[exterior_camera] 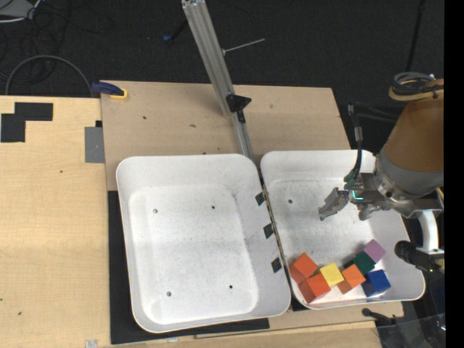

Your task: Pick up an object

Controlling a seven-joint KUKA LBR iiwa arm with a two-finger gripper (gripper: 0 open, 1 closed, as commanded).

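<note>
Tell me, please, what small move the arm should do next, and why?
Probably move the pincer toward the near edge of the right bin and lower it. The blocks, such as the yellow block, lie clustered there, apart from the pincer, which holds nothing.

Grey arm point(406, 176) with a broad orange band and dark metal jaws.

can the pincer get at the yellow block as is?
Probably yes. The pincer hangs over bare floor of the right bin; nothing lies above the yellow block, though orange neighbours crowd it.
</note>
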